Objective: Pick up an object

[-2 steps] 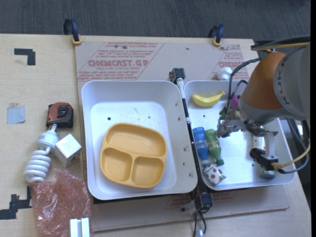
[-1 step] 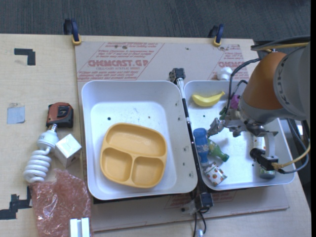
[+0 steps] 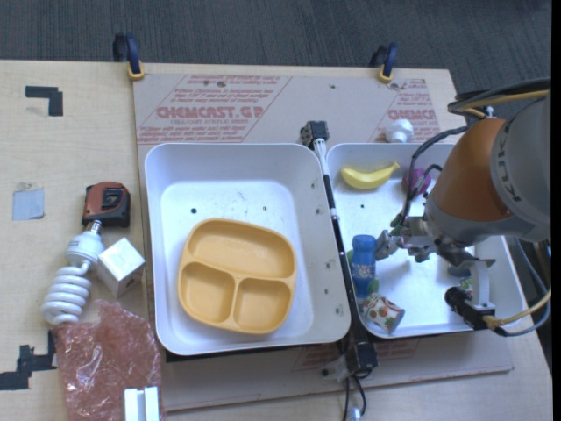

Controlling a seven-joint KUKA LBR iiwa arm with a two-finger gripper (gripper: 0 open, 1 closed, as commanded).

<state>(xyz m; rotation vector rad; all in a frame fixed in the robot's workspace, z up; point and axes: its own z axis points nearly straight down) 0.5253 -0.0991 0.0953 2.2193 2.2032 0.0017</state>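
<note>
The right bin (image 3: 422, 298) holds a yellow banana (image 3: 368, 176) at its far side. A blue bottle (image 3: 362, 261) lies by its left wall, and a small patterned packet (image 3: 383, 312) sits at the near left corner. A purple item (image 3: 413, 180) is partly hidden behind the arm. My gripper (image 3: 392, 240) hangs low inside this bin, just right of the blue bottle's top, and nothing is visibly held. The left bin (image 3: 175, 160) contains a yellow divided plate (image 3: 237, 274).
Left of the bins, a tape measure (image 3: 107, 204), a spiral light bulb (image 3: 72, 274), a white cube (image 3: 121, 261) and a pink plastic bag (image 3: 96, 358) lie on the bench. A small white object (image 3: 401, 131) rests behind the right bin. The arm's body covers that bin's right half.
</note>
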